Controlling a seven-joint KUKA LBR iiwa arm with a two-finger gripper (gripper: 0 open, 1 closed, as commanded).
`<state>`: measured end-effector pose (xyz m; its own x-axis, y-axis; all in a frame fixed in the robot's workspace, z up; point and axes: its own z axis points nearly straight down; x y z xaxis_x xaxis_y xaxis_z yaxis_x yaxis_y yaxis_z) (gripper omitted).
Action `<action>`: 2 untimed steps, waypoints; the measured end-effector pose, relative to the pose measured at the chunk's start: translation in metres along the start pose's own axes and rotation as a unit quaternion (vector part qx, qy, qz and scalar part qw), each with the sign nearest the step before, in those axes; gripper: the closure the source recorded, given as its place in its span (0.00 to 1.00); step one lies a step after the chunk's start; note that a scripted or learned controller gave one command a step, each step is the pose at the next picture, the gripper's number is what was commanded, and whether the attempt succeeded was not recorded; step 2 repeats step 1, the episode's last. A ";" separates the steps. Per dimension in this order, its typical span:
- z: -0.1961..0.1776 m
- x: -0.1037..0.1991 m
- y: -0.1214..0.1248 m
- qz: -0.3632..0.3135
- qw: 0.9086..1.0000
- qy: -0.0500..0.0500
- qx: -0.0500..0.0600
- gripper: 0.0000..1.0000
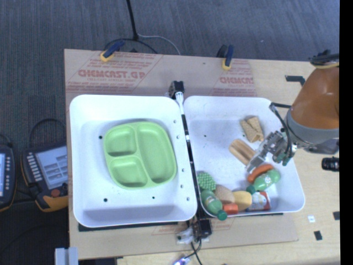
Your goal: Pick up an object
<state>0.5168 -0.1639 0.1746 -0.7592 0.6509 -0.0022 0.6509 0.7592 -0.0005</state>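
Hovering low in the right bin (220,106), the gripper (263,160) sits just above the carrot (259,171) — finger state cannot be told. Carrot lies near the bin's front-right corner — not yet lifted.

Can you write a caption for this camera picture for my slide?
Robot gripper hovers over toy food in the right bin; a green tray sits in the left bin.

— What are the bins made of?
— Both white bins (83,148) look like smooth, slightly glossy plastic; so does the green divided plate (140,153).
— And underneath?
— Matt brown cardboard (110,70) with red printing, at twelve o'clock.
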 end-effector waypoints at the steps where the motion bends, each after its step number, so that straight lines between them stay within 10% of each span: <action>1: 0.081 0.046 0.014 -0.044 0.999 0.000 0.000 1.00; 2: 0.081 0.046 0.014 -0.044 0.999 0.000 0.000 1.00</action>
